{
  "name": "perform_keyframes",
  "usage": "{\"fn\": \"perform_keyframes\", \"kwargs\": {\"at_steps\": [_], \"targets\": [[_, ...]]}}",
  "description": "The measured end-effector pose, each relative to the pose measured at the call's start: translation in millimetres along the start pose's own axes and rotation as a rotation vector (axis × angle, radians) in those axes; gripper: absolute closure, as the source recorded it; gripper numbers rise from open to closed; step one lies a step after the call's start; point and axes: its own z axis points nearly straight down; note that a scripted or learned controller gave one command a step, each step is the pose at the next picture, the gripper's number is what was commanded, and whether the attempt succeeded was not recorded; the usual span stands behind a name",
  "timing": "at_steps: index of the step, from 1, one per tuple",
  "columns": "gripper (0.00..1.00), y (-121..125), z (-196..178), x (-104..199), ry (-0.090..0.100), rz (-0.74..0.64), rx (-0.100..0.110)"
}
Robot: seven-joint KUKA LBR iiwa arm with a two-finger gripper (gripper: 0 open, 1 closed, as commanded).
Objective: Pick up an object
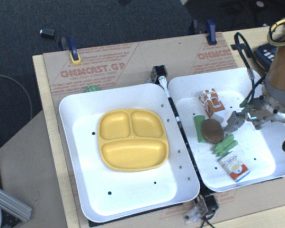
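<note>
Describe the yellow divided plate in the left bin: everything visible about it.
The yellow plate is a rounded-rectangle dish that looks like matte plastic, moulded into three compartments: two smaller ones along its far side and one long one along its near side. It lies flat and right side up, slightly rotated, on the floor of the left bin, roughly centred and toward the far half. Its compartments hold nothing. It touches just the bin floor; the gripper is over in the right bin.

bins counted: 2, white, a left bin point(80, 163) and a right bin point(263, 164) | yellow divided plate point(132, 139): 1, with 3 compartments | items counted in right bin: 5 — orange-white toy point(211, 101), brown round object point(211, 131), flat green strip point(199, 128), green leafy piece point(225, 146), small carton point(233, 167) | blue clamps point(73, 49): 2
</note>
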Motion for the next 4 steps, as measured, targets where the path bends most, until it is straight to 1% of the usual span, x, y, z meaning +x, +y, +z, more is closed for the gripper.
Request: {"fn": "perform_keyframes", "kwargs": {"at_steps": [1, 2, 3, 4], "targets": [[0.0, -16.7, -98.8, 78.5, 0.002, -0.01, -0.011], [0.0, -16.8, -157.6, 75.6, -0.001, -0.002, -0.008], [1.0, -16.7, -164.8, 75.8, -0.001, -0.002, -0.005], [1.0, -17.0, -245.7, 165.9, 0.003, -0.012, -0.011]]}}
